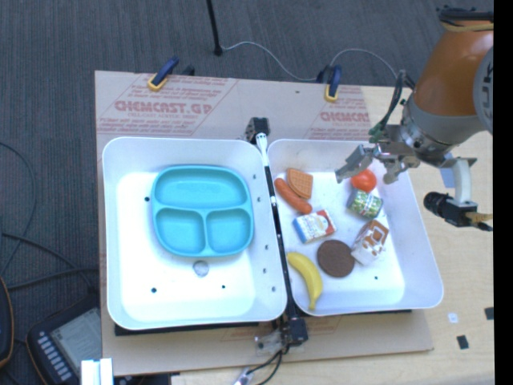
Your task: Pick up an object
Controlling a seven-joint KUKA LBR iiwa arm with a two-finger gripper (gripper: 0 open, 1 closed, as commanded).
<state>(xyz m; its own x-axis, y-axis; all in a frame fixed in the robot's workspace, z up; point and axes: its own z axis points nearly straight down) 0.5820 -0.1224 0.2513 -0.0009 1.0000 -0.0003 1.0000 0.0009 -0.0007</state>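
Claw (369, 165) spread wide, straddling one tomato (365, 180), pinching nothing. Beside tomato: one can (365, 204), one banana (307, 275), one cookie (335, 258), two cartons (313, 226).

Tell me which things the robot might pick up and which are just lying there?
For the job: end effector; tomato; green can; carrot; cracker; blue packet; brown cookie; banana; small carton.

Just lying about: blue tray; clamps; cable.
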